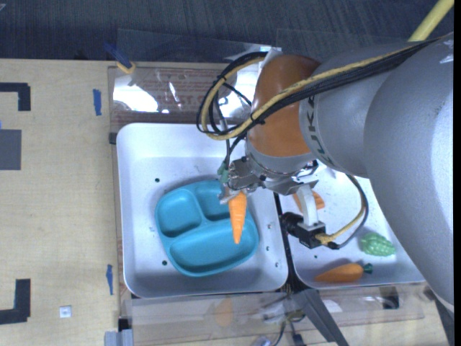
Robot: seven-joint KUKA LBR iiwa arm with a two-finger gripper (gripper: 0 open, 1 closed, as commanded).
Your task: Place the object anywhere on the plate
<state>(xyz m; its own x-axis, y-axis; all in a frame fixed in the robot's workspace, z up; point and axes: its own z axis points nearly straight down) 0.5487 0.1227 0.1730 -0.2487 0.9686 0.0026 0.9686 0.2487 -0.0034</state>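
Counting first: two white bins, one blue plate with three compartments, two toy carrots, one green knobbly item, and one orange-and-white piece partly behind the wrist. The plate lies in the left bin; the second carrot and the green item lie in the right bin, near its front edge.

The plate sits toward the left bin's right side, its right rim close to the wall shared by the two bins, with bare white floor to its left and behind it. The arm covers much of the right bin (cables loop around its orange band).

The gripper is over the plate's rear right part, and the orange carrot hangs from it point down, its broad top caught between the fingers. The carrot's tip is over the plate's large front compartment, near the right rim; whether it touches the plate surface cannot be told.
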